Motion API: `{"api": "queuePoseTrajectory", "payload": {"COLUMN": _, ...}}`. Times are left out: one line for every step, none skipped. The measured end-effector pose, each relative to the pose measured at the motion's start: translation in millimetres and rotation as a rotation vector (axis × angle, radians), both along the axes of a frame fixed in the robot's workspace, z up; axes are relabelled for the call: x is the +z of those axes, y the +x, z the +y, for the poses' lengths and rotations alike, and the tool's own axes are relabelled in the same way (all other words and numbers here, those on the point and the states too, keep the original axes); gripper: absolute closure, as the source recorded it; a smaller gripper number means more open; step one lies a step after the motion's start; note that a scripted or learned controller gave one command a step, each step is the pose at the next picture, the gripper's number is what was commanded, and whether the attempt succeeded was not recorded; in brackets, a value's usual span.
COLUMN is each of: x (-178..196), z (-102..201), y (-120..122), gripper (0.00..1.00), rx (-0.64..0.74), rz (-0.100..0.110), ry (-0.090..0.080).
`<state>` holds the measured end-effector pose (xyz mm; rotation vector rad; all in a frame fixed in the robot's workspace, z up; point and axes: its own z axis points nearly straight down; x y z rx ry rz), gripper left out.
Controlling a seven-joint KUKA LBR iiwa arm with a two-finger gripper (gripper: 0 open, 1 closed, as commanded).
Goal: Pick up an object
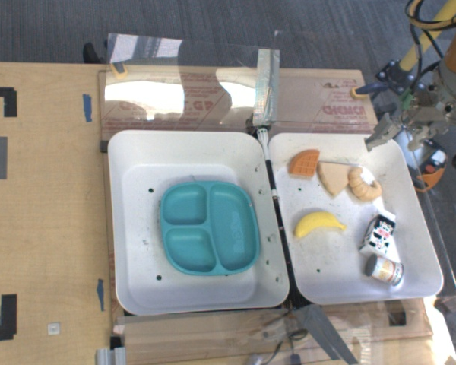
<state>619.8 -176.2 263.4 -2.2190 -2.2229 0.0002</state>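
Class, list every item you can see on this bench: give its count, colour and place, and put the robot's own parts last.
White bins: two, side by side on the bench.
Divided plate: one, teal, three compartments, in the left bin.
Waffle: one, orange, top of the right bin.
Bread slice: one, tan, right of the waffle.
Croissant: one, pale brown, touching the bread slice.
Banana: one, yellow, middle of the right bin.
Carton: one, black and white, right side of the right bin.
Can: one, on its side, below the carton.
Clear panel: one, upright behind the bins.
Gripper: one, grey, over the right bin's top right corner.
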Motion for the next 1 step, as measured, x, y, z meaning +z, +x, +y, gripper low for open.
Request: {"api": "queuePoseTrajectory", "payload": {"x": -118.2, "z": 17.0, "y": -27.8, "gripper": 0.00, "rx": 0.001, "rz": 0.012, "ry": 0.002}}
